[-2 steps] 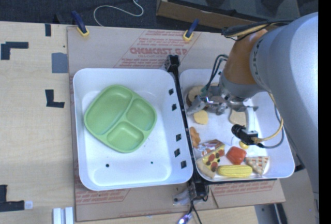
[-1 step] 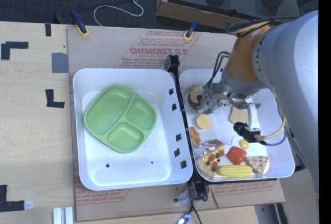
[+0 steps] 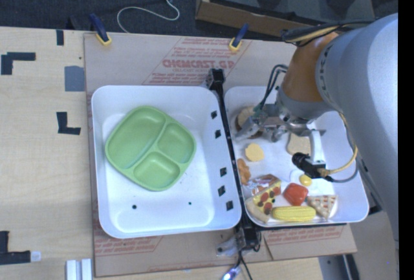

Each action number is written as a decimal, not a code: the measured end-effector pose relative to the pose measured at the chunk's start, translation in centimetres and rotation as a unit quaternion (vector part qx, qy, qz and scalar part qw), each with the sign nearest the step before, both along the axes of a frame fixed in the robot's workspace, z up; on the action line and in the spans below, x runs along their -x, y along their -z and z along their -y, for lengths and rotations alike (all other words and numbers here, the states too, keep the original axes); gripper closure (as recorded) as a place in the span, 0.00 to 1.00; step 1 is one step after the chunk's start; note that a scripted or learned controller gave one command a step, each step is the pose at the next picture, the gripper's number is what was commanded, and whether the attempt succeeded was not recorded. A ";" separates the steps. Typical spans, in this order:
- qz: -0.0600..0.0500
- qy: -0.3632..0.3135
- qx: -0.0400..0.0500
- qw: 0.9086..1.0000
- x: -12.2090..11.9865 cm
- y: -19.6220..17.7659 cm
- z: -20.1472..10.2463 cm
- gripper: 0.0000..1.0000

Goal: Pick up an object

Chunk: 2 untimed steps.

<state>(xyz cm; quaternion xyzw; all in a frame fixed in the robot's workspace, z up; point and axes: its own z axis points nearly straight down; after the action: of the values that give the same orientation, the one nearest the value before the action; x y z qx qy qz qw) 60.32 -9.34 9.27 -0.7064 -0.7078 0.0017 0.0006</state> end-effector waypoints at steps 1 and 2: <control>0.002 0.000 -0.001 1.000 -6.2 0.9 1.0 0.00; 0.002 0.001 0.000 1.000 -6.5 -4.6 4.9 0.00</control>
<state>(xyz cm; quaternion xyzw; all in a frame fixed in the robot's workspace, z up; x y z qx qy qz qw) 66.85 -14.20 13.83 -0.7072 -0.7070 0.0003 -0.0013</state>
